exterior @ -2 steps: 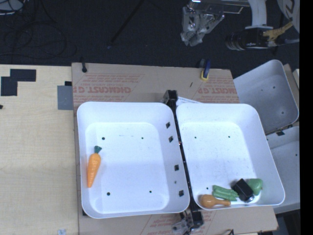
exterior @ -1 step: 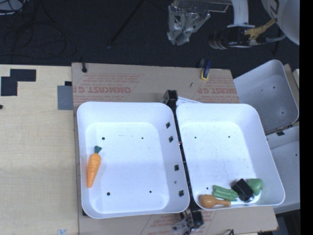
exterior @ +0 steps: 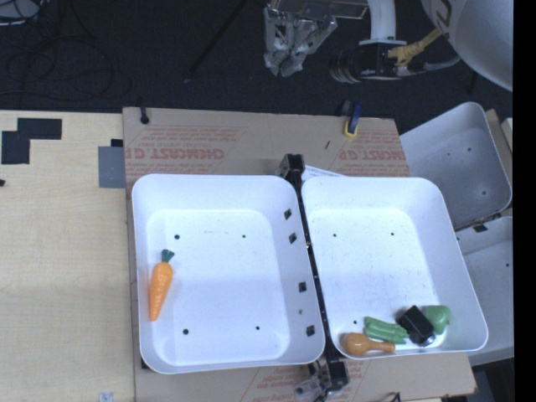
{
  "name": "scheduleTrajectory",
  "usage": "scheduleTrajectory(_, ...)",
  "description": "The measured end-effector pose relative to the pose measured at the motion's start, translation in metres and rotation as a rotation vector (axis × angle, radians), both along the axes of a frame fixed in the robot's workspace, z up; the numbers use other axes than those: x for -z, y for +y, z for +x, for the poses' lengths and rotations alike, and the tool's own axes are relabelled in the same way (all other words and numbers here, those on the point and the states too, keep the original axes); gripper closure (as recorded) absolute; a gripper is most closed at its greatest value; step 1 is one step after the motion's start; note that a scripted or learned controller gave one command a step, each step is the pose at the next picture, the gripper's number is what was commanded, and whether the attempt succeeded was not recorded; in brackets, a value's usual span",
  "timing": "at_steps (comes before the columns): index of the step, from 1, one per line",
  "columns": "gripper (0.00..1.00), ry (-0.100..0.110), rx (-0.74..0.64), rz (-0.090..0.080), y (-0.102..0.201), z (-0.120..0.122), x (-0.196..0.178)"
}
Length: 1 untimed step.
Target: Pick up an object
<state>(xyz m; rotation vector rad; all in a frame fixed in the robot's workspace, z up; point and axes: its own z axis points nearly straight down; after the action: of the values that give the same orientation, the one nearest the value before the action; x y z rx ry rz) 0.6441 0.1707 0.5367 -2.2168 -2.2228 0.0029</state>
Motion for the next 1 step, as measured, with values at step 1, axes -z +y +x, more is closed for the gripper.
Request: scheduleTrajectory(1,1.00,0.000,-0.001,0.000,0.0373,-0.0001,0.0001)
